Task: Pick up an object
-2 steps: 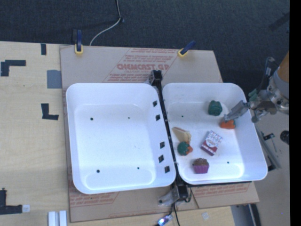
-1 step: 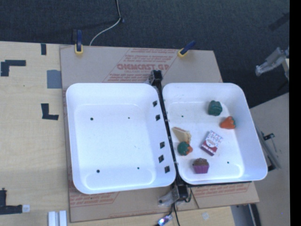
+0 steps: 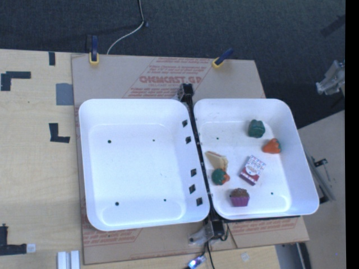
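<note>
White bins (image 3: 90,150), purple cupcake (image 3: 239,197)

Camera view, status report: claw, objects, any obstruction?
Claw at far right, off the bins, nothing between fingers. Six small objects loose in right bin, purple cupcake nearest front. No obstruction.

Toys (image 3: 251,170) in right bin (image 3: 297,150)
</note>
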Action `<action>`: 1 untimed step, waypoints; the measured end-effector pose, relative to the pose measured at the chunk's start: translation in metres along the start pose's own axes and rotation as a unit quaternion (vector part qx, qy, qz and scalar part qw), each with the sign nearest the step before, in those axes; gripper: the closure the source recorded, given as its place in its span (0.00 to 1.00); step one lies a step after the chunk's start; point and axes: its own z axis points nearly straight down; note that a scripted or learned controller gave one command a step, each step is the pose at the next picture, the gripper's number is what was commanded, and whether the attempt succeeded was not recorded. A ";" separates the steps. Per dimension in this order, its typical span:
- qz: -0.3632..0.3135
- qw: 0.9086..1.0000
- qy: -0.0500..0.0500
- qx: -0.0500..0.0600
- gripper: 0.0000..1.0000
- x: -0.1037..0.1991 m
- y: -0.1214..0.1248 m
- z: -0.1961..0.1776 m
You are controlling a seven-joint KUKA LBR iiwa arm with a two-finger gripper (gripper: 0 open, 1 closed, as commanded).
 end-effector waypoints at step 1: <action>-0.002 1.000 0.005 0.008 1.00 0.074 -0.039 0.117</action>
